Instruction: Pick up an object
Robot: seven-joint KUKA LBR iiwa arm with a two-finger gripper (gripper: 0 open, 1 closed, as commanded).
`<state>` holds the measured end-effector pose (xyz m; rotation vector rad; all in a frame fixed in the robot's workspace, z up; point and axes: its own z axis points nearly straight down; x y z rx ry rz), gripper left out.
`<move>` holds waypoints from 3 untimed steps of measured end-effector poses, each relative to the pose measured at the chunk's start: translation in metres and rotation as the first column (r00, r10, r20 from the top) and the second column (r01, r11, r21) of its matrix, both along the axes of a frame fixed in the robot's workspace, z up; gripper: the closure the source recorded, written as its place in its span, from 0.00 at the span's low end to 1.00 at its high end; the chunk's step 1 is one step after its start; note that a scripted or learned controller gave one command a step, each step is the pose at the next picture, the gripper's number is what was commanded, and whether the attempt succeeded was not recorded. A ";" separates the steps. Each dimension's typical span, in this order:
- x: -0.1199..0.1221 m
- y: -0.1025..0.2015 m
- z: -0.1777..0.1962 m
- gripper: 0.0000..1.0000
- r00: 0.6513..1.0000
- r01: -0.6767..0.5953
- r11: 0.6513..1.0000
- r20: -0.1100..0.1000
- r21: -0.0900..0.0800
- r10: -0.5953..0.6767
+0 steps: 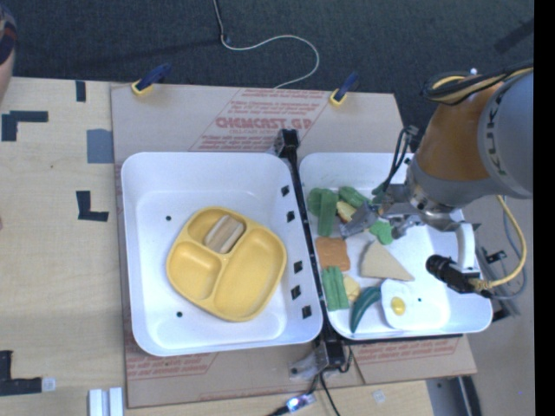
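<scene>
We could not tell how the fingers (371,221) stood; they sat low among toy foods (342,232) in the right bin (451,323), right of centre. The left bin (143,232) held a yellow tray (227,264).

Your machine is a thick grey metal arm (520,133) with a smooth, rounded shell. You can see a broad orange band (455,141) wrapping it just above the wrist. Below that sits a paler grey wrist collar (438,199), and under it a darker metal two-finger gripper (375,217). You'll notice thin yellow cables (513,251) looping along the side, plus a black cable (404,156). A small black cylindrical fitting (444,271) juts from a white bracket (468,248).
</scene>
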<state>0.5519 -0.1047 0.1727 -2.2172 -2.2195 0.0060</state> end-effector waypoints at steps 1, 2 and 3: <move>-0.011 0.005 -0.053 0.00 1.000 0.000 1.000 0.000 0.000 0.000; -0.009 0.003 -0.086 0.00 1.000 0.001 1.000 0.012 -0.007 -0.001; -0.007 0.003 -0.073 1.00 1.000 0.001 1.000 0.018 -0.008 -0.001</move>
